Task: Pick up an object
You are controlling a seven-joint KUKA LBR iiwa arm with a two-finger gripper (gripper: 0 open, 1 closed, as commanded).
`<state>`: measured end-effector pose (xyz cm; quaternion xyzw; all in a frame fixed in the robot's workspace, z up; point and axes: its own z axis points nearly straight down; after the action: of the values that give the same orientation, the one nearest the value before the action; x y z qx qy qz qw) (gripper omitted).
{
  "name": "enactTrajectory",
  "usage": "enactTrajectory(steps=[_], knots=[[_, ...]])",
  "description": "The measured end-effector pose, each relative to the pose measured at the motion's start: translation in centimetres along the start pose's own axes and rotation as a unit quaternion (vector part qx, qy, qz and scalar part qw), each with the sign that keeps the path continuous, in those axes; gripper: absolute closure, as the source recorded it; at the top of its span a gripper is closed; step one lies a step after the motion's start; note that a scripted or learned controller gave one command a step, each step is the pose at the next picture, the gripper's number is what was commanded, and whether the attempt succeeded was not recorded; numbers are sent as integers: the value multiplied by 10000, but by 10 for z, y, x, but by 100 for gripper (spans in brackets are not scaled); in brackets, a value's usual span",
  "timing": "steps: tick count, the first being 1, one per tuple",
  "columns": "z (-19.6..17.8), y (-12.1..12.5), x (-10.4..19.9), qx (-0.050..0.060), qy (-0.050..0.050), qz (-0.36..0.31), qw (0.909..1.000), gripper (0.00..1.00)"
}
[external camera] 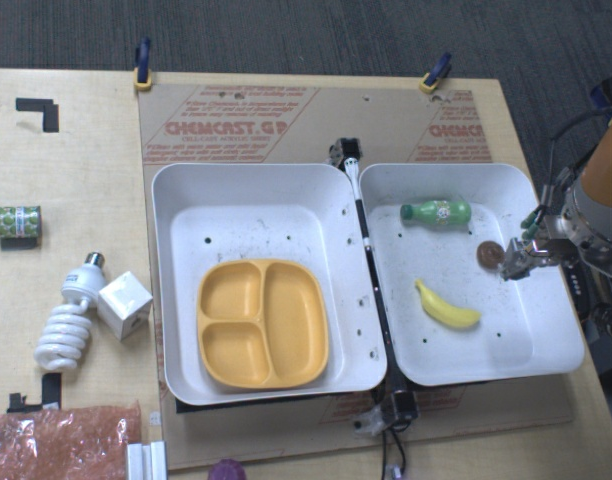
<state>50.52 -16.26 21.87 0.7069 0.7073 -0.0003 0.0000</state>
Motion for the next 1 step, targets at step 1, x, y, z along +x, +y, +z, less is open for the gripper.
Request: enactTrajectory(steps=[1], knots=[[109,-14,-15,-1,2,10,10000,0]])
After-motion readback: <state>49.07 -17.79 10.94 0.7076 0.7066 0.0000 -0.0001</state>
